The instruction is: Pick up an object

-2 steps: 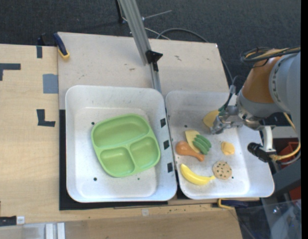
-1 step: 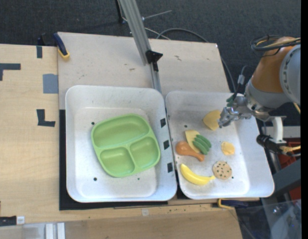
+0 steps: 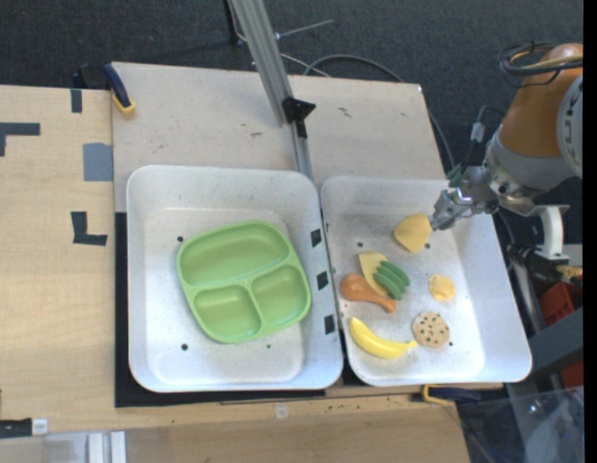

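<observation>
Yellow wedge (image 3: 412,232) touching tool (image 3: 443,210) in right bin (image 3: 491,258); unlabelled.

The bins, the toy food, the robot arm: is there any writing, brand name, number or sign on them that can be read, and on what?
No readable text anywhere in the camera view.
Green divided plate: plain, no marking.
Toy foods, such as the banana and cookie: no labels; the cookie's dark dots are chips.
Grey and orange arm: no legible brand or number.
Dark tape pieces on the wooden bench: shapes, not letters.
</observation>
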`<move>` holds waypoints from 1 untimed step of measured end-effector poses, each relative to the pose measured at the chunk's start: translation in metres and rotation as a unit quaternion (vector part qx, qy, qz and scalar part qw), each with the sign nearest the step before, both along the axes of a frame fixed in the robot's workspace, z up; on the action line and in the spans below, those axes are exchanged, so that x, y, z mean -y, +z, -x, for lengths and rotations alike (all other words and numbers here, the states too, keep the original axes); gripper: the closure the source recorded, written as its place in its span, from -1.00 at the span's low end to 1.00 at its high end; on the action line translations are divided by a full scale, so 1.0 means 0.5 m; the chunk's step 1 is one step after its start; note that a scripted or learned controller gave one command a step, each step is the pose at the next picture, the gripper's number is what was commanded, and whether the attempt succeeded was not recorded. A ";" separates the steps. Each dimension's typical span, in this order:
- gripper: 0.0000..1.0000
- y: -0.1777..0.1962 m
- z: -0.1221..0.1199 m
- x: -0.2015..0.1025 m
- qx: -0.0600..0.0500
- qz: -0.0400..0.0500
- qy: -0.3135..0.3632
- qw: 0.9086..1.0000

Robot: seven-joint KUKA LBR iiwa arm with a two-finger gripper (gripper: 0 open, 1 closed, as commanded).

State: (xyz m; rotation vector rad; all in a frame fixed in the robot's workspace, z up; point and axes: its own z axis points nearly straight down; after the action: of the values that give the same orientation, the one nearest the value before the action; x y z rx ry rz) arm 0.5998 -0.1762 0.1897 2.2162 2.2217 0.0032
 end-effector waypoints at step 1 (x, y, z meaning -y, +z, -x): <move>1.00 0.077 -0.002 -0.001 -0.001 0.000 0.000 1.000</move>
State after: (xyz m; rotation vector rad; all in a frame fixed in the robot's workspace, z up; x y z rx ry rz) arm 0.6006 -0.1757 0.2285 2.2178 2.2216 0.0021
